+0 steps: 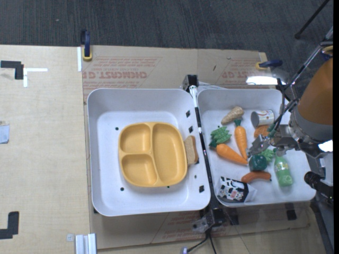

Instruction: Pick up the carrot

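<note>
At the left you see the left shallow white bin (100,157), and in it a yellow plastic plate with three compartments (152,154) lying flat near the middle. A tan slice of toy bread (191,150) leans against the plate's right edge, close to the wall where the two bins meet. Moving right, you cross into the right shallow white bin (222,97), which holds a crowd of toy food. Nearest the dividing wall there is a green leafy toy vegetable (220,136), and below it at the near edge a small black-and-white patterned carton (233,190) lying on its side. Two orange toy carrots sit just right of the green vegetable: one carrot lying slantwise (231,154), pointing toward the near right, and one upright-lying carrot (241,139) running far to near beside it, their ends close together. Above them, toward the far side, you find a beige potato-shaped piece (232,115) and a silver tin can (262,117) on its side. Nearer you, an orange-brown sausage-shaped piece (257,177) lies along the near side, with a dark green round vegetable (258,162) just above it and a pale green bottle (283,173) to its right. The gripper (263,143) hangs over the right part of this bin, just right of the carrots and above the dark green vegetable; you cannot tell from this view how its jaws stand, and no carrot is visibly between them. The grey arm with its orange band (319,97) comes in from the right edge.
</note>
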`<state>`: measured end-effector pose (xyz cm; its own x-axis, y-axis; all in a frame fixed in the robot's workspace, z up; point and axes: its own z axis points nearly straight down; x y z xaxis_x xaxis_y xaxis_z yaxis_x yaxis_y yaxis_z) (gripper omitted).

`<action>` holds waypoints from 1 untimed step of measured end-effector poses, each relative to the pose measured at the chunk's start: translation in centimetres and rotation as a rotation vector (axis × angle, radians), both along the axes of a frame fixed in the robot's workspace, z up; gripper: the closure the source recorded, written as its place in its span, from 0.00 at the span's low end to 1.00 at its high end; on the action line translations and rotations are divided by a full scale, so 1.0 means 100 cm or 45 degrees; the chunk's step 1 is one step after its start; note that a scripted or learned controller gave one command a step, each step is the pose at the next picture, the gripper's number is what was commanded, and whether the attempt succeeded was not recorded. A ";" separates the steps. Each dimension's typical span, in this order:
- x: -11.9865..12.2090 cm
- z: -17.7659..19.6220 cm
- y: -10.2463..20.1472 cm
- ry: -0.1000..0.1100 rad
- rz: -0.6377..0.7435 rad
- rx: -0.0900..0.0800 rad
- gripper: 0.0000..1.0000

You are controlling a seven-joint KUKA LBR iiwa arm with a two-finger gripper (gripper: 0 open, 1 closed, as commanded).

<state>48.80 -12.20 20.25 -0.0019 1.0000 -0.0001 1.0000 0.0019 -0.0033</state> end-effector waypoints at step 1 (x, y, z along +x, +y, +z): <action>0.093 -0.109 -0.019 -0.006 -0.123 -0.003 0.00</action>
